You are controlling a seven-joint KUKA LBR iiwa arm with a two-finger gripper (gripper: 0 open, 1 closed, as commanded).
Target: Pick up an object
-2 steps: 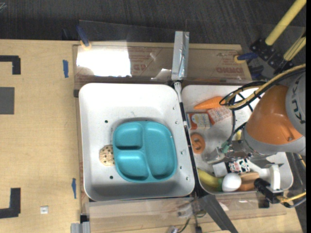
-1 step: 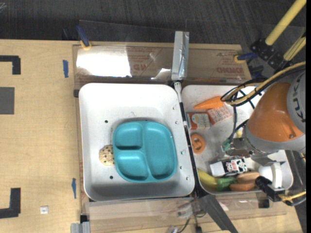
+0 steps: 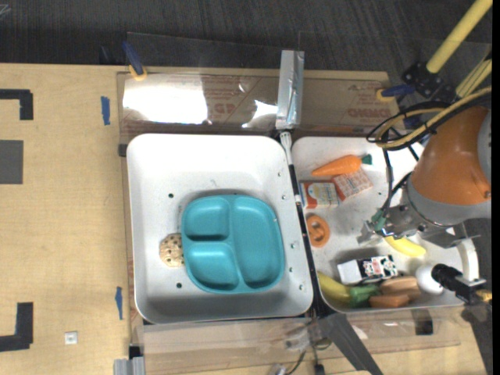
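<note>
Banana [image 3: 405, 247] lay in the right bin [image 3: 344, 148], just under the tool [image 3: 384, 226], among other toy foods. It looked light, smooth and curved, likely slippery; a grip across its middle seemed safest. Whether the tool stood wide or narrow, or held anything, could not be told.

Bright, even overhead light. Strong white glare lies on the clear panel [image 3: 195, 100] behind the left bin [image 3: 148, 162]; soft shadows inside that bin. Focus slightly soft throughout.
</note>
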